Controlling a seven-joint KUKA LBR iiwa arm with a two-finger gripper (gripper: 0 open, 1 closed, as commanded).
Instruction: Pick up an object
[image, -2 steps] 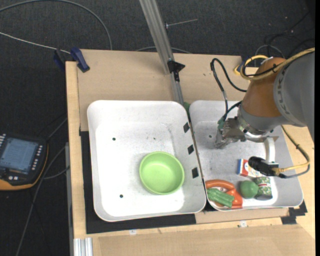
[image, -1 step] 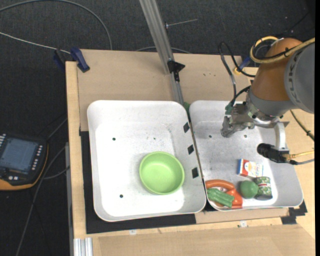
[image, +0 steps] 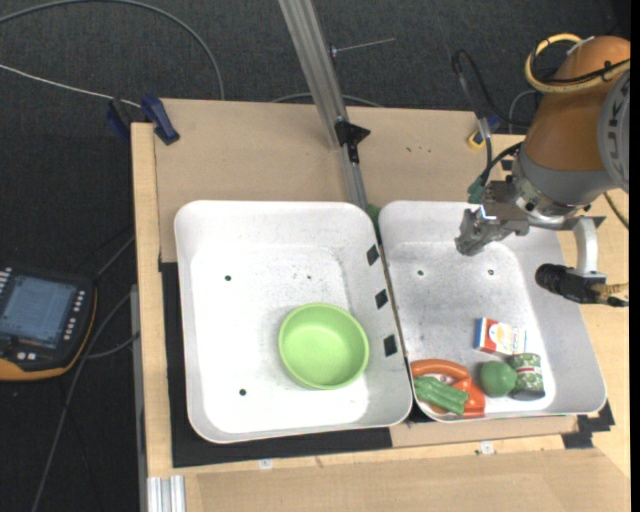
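The claw (image: 472, 238), grip state unclear, hovers well apart from the round green ball (image: 495, 378); crowded neighbours risk a miss.

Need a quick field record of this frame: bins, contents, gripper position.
left bin: holds a green bowl, upright, near its front right
right bin: items clustered at the front edge
items: orange and green toy, green ball, small box, can
gripper: over the back of the right bin, apart from the items
grasp: nothing seen between the fingers
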